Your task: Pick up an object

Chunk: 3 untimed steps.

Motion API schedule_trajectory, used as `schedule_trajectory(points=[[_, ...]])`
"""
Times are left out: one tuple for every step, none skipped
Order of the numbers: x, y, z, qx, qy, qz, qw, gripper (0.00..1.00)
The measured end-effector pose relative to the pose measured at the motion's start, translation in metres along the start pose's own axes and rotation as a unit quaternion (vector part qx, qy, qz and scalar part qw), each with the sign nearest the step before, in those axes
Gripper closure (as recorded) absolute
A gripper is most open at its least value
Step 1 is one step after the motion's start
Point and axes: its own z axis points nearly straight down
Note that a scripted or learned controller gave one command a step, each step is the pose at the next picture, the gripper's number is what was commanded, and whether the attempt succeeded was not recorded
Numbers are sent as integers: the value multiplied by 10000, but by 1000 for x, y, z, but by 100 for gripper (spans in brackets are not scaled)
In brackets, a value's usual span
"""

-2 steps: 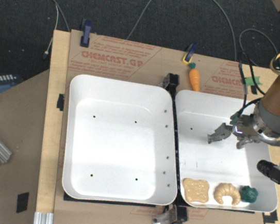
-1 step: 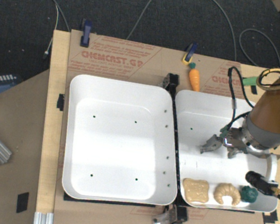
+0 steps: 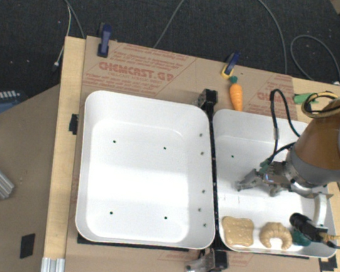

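As things stand: nothing has been lifted; the pick has not yet been made, so the whole grasp and lift are left.
Claw: the claw point(image 3: 257, 188) hangs low over the middle of the right bin point(image 3: 245, 143), right of the frame's centre, with its fingers spread and nothing between them.
Toast: a tan slice of toast point(image 3: 237, 231) lies flat at the lower left corner of the right bin, below the claw and slightly to its left, apart from it.
Croissant: a pale croissant point(image 3: 276, 235) lies just beside the toast on its right, along the same lower wall, below the claw and slightly to its right, also apart from it.
Carrot: a small orange carrot point(image 3: 235, 96) lies on the bench point(image 3: 142, 65) beyond the upper rim of the right bin, above and left of the claw, well apart and outside both bins.
Left bin: the left bin point(image 3: 139, 172) holds nothing to pick.
Nearest choice: judging by position, the toast and croissant are about equally close; either would call for a move toward the lower edge of the frame before closing.
Left to do: travel over one object, lower, close on it, and raise it clear of the bin floor.
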Motion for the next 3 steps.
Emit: schedule_trajectory(points=[[0, 1, -12, -21, -5, 0, 10000, 100], [-5, 11, -64, -40, -9, 0, 10000, 100], [-10, 4, -113, -38, -9, 2, 10000, 100]])
